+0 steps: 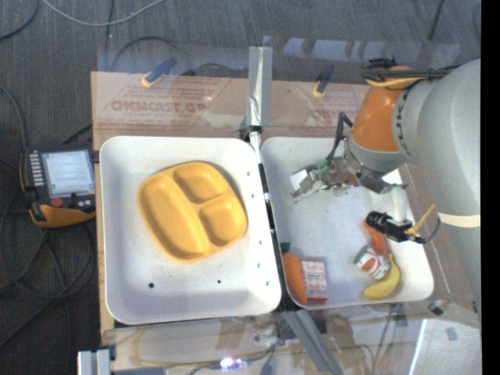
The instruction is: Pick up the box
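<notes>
Red-and-white cardboard: the box [314,278], flat on the floor of the right-hand bin [336,229], left of the banana [383,285] and level with it, hard up against the bin's near wall. Touching or all but touching an orange carrot-like thing [292,278] on the side away from the banana.

Gripper [306,184] well above and left of the banana, near the bin's far wall, well apart from the box, turned toward the side away from the banana. Open or closed: cannot tell from this angle. Nothing seen in its grasp. Box untouched, so the whole pick probably ahead.

Likely trouble from here:

- Box tight to the wall and the carrot, with little room on either of those sides. Coming down across that pair of sides risks landing on the carrot or the rim rather than straddling the box. Safer across the other two sides, one of them facing the banana, where bare floor shows.
- Low, flat shape. Stopping high means closing on air; pressing too far means jamming on the floor or tipping the box against the wall.
- Carrot possibly caught along with the box, or nudged so the box skids.
- Small can [373,263] just above the banana, plus the banana itself: clear of a straight path to the box, at risk only on a wide swing.
</notes>
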### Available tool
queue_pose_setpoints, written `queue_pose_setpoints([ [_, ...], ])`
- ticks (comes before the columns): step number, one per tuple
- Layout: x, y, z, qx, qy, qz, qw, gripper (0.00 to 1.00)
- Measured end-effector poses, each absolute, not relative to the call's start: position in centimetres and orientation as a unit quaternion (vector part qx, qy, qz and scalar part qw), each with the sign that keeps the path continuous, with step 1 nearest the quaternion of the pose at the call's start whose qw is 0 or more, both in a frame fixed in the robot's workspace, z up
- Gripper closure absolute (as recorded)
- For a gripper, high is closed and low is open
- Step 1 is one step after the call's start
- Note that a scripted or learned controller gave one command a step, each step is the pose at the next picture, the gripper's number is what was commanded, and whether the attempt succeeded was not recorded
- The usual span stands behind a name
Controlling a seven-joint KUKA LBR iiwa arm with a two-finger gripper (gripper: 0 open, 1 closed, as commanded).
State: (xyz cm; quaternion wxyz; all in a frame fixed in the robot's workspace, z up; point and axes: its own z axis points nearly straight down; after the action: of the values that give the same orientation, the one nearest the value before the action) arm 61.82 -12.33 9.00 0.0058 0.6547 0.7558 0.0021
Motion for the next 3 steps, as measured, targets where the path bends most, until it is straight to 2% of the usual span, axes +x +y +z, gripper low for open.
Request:
queue_pose_setpoints([
  [1,61.6,-10.0,9.0,0.671,0.742,0.0019,0.006,0.0],
  [2,56.3,-10.0,9.1,0.687,0.727,0.0027,0.006,0.0],
  [3,56.9,-7.1,18.3,0.662,0.75,-0.0011,0.0,0.0],
])
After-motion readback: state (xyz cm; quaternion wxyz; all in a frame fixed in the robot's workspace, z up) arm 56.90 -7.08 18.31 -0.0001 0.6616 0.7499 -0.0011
